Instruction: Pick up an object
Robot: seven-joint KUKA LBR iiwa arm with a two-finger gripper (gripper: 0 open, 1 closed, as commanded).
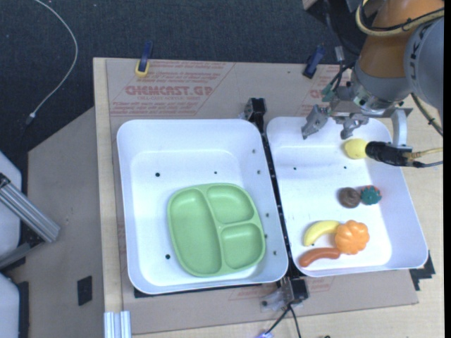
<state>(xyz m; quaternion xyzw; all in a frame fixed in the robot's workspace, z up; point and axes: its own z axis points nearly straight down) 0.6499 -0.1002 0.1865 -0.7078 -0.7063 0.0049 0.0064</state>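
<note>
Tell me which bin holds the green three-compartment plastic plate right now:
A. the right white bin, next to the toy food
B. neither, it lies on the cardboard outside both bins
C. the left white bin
C: the green three-compartment plastic plate lies flat on the floor of the left white bin, while the orange toy pumpkin and yellow toy banana sit in the right white bin.

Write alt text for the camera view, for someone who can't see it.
A robot arm's open gripper hangs over the far end of the right bin, holding nothing. That bin holds a lemon, a brown ball, a teal toy, a banana, a pumpkin and a sausage; the left bin holds a green tray.
</note>
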